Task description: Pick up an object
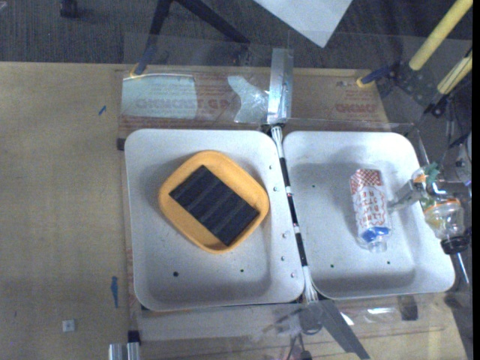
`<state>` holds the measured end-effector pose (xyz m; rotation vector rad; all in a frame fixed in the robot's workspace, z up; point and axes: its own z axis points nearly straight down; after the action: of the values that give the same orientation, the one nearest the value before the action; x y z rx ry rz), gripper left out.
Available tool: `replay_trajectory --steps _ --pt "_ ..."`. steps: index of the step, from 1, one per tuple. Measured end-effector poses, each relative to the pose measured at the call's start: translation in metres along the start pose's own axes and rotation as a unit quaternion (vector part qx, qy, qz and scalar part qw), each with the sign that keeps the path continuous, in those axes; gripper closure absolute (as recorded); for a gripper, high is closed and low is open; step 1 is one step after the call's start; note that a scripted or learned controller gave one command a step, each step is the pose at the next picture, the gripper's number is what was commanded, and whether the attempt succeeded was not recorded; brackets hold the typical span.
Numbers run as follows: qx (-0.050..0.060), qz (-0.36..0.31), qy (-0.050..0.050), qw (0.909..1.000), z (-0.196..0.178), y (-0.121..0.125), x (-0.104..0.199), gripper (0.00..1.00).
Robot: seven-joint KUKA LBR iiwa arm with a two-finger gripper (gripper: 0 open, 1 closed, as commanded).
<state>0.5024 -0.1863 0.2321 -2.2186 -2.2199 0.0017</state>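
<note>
- Two white bins: left bin [142, 268], right bin [330, 276].
- One yellow dish [214, 201], middle of the left bin.
- One bottle [370, 206] toward the right bin's right edge.
- Wooden bench [52, 201]; dark carpet [45, 36] behind.

We see little of the robot: at right edge a small hand [420, 187], pale metal w/ greenish & orange bits, thin dark cables nearby. Rest blurred.
</note>
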Motion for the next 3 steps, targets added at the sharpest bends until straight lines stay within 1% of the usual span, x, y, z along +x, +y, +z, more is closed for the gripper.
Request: replay_trajectory --steps 1,2,3 --pt "-0.001 0.145 -0.001 0.9895 -0.097 0.027 0.026 0.0" --pt "0.0 0.098 -0.001 0.9951 0.02 0.051 0.059 0.0" --pt "-0.025 0.044 -0.007 0.9987 0.103 0.084 0.059 0.0"
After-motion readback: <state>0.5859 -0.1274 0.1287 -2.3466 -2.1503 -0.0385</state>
